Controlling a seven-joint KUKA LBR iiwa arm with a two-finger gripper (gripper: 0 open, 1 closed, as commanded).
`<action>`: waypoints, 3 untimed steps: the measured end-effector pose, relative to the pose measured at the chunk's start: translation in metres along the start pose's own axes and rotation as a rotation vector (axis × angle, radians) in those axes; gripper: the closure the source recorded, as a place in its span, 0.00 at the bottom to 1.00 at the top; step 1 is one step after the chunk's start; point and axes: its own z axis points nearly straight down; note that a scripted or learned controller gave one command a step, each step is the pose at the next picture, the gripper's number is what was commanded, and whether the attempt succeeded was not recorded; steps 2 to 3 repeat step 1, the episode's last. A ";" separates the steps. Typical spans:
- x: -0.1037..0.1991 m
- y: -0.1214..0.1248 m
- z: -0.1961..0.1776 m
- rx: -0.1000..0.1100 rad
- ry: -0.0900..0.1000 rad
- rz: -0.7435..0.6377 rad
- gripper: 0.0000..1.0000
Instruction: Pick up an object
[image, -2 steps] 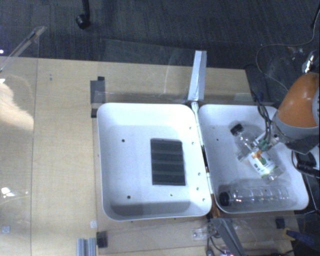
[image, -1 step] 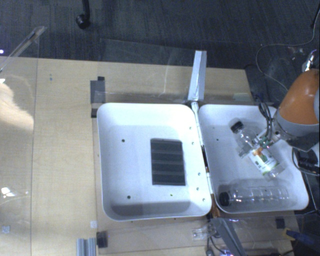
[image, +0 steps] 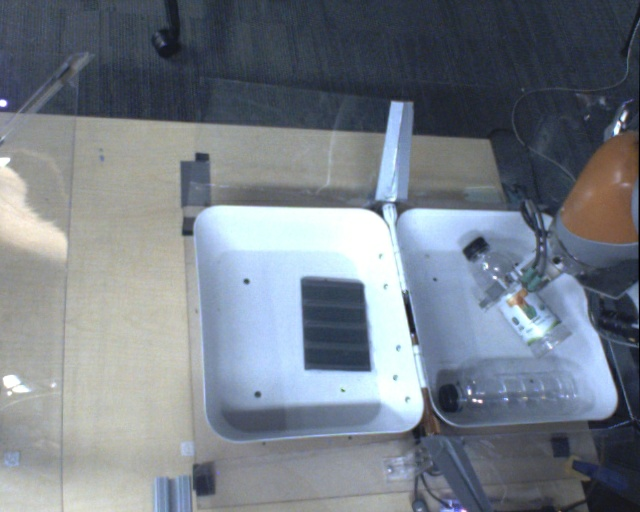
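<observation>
My gripper (image: 527, 283) hangs over the small bottle (image: 512, 298) in the right bin (image: 435, 262); grip state I cannot tell, nothing visibly lifted yet.

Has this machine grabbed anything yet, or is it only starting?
Done: the arm has reached over the right bin, and its gripper sits at a small clear bottle. In hand: nothing that I can confirm; the bottle lies on the bin floor. Left: the lift itself. A large clear bottle lies along the bin's near edge, and a dark ribbed block rests in the left bin.
</observation>
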 end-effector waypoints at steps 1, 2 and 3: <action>0.030 0.069 -0.075 0.011 0.012 -0.253 1.00; 0.030 0.069 -0.075 0.011 0.012 -0.253 1.00; 0.030 0.069 -0.075 0.011 0.012 -0.253 1.00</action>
